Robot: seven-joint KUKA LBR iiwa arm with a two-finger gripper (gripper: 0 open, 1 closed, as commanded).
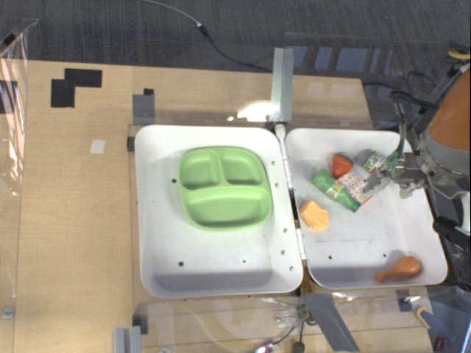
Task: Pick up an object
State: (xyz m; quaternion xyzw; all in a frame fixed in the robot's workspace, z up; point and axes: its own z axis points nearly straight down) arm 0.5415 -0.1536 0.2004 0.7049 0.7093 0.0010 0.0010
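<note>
Two white bins, left bin (154,219) holding green divided plate (224,187), right bin (412,234) holding toy foods, tool (383,173) state unclear

You're working with just one fixed camera here, mounted above the bench (73,197) and looking down at a slant. It's far enough back that you get both white bins whole: the left bin (158,263) sits mid-frame, the right bin (412,226) toward your right edge. Dark carpet (147,20) runs along the top, so you're facing away from the near bench edge.
</note>
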